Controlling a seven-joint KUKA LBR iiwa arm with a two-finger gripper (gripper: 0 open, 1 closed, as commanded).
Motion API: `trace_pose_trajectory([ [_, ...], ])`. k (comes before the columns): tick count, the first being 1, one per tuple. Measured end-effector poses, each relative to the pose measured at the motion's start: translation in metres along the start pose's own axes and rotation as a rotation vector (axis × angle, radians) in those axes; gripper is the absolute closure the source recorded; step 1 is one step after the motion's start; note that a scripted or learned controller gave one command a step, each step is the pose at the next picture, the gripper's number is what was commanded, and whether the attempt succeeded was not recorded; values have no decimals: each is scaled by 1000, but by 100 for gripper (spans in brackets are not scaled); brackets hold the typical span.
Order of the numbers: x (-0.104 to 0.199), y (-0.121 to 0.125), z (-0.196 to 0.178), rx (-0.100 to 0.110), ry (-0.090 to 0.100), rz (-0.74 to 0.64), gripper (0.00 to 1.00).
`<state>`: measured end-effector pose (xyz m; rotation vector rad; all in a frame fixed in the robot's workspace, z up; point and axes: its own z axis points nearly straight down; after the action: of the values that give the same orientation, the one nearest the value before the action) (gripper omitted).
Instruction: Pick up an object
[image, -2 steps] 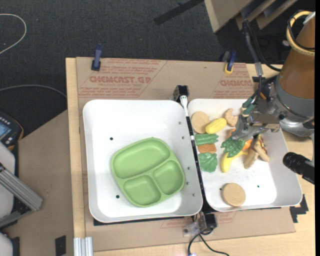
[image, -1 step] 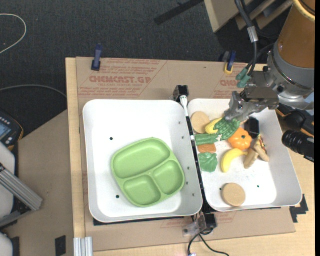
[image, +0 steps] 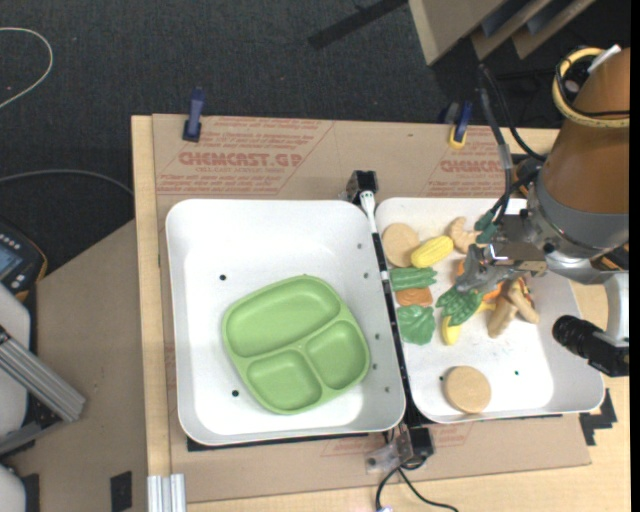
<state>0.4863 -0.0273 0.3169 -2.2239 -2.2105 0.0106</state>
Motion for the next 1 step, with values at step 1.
trace_pose_trajectory([
  [1, -2, -7, -11, -10, 0, -5, 100],
])
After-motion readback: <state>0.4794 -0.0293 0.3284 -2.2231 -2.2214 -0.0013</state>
